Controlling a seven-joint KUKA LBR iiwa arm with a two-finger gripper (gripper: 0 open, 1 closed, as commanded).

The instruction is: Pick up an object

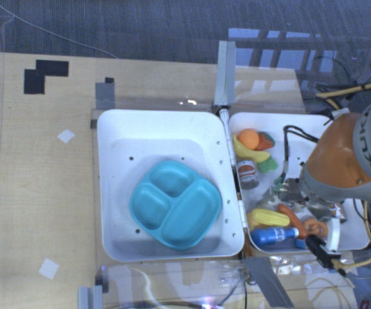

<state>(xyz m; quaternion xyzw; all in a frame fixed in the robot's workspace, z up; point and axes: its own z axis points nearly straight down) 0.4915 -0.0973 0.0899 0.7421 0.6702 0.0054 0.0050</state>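
Observation:
The right bin (262,122) holds several toy items. An orange ball (249,138) lies on a yellow banana (248,153) next to a green piece (269,164) at the back. A small can (247,173) stands by the divider. Yellow corn (268,219), a blue bottle (273,237) and an orange carrot-like piece (299,221) lie at the front. My gripper (287,193) hangs low in the middle of this bin, just behind the corn and the orange piece, under the arm's orange band (336,156).
The left bin (117,147) bears a blue divided plate (175,203) at its centre. A metal divider (231,172) separates the bins. Cables (339,90) run at the back right. Bare wooden bench (37,192) lies to the left.

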